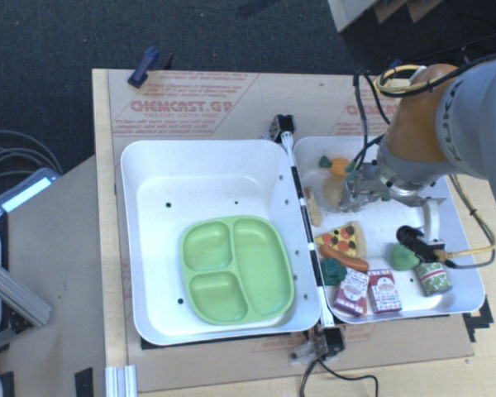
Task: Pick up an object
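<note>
Gripper (360, 190) sits low in my right bin (463, 300), fingers' state can't tell, w/ pizza slice (344, 240) just below it & carrot (337, 166) up-left, green tray (234, 269) in left bin (149, 180).

Even, bright overhead light, soft short shadows inside the white bins (149, 172), mild glare on the bin walls, slightly soft focus overall, dark floor (66, 23) underexposed.
</note>
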Available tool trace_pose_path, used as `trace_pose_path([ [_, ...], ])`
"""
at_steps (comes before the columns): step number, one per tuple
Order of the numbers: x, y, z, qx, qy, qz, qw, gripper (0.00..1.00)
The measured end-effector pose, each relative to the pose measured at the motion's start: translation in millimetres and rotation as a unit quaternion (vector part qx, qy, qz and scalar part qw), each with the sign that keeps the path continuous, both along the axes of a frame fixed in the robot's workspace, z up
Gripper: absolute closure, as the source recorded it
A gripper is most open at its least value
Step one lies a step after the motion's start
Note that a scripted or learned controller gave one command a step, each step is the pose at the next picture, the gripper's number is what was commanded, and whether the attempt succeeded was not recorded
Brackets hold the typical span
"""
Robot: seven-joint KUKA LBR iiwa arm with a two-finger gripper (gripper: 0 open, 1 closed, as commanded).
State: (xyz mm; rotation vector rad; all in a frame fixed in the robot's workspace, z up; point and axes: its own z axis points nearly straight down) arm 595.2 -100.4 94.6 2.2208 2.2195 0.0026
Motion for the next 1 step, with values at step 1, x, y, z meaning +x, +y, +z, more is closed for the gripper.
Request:
trace_pose_path([
  [1,-0.1,0.0,-0.1,0.0000,0.000,0.000,1.0000,0.00],
])
